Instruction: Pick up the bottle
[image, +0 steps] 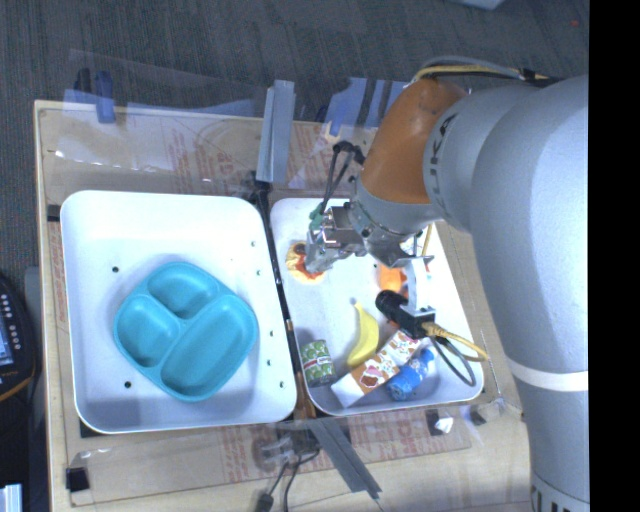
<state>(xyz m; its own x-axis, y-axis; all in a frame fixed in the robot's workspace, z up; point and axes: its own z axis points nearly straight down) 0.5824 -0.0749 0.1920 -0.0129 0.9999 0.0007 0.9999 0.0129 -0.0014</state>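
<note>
Gripper (318, 248) is hovering up-bin, jaws hidden so can't tell their state, while the bottle (412, 376) is lying diagonally well toward the near-right corner.

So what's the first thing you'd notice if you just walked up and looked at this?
Probably the big grey robot arm with its orange band, reaching in from the right over the right bin, its gripper low near the bin's far left corner. Next, the bright blue divided tray sitting alone in the left bin. Then the colourful jumble at the near end of the right bin, with a yellow banana in it.
</note>
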